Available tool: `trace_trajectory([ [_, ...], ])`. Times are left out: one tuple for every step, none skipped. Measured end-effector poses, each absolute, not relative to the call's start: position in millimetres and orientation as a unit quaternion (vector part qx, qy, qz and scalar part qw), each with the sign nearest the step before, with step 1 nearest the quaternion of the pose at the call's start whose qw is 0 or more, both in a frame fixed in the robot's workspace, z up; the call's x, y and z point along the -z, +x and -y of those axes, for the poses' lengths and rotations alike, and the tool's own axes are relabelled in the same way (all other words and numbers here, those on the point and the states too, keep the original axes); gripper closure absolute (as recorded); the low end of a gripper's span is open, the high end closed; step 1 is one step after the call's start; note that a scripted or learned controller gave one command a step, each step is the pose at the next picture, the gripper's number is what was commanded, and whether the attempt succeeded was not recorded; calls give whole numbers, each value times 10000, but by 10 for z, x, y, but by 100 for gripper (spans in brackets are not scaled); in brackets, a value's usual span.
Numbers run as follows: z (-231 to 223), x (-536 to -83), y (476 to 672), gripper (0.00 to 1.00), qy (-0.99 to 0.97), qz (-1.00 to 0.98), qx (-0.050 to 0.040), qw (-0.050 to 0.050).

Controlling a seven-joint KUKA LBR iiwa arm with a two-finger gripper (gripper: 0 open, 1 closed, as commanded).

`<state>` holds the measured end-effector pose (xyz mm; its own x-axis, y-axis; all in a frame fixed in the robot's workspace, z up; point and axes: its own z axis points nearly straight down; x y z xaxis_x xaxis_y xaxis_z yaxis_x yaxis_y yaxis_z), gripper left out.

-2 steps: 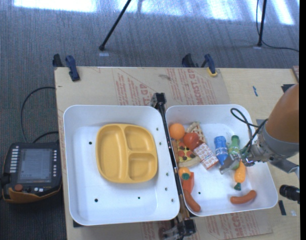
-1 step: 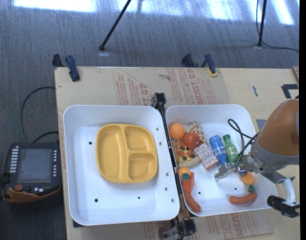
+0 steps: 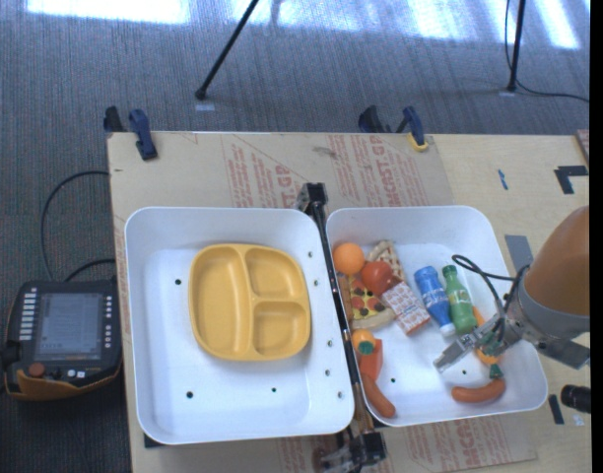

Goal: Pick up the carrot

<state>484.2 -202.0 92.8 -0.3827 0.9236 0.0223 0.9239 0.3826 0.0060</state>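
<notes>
a robot arm (image 3: 568, 284) is reaching into the right bin (image 3: 479, 227) from three o'clock, its gripper (image 3: 466, 348) hovering near the bin's four o'clock corner with its fingers looking slightly parted and nothing visibly between them. the carrot (image 3: 489, 353), a small orange piece with a green top, is lying just beside the gripper and partly hidden behind it, directly above a sausage (image 3: 479, 392) and below a green bottle (image 3: 459, 299). so little of it is showing that its long axis is hard to call; it is perhaps running from twelve to six o'clock, green end lowest. judging by the toy food around it, it is probably light, stiff and smooth plastic, liable to slip, so a grip across the thick middle looks safest. a yellow plate (image 3: 249, 301) is sitting in the left bin (image 3: 149, 264).
</notes>
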Motion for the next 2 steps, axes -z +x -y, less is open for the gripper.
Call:
trace_trajectory([
  [2069, -1021, 4857, 100, -5585, 8295, 61, -10],
  [1901, -2222, 4849, 100, -7840, 6208, -2, 12],
])
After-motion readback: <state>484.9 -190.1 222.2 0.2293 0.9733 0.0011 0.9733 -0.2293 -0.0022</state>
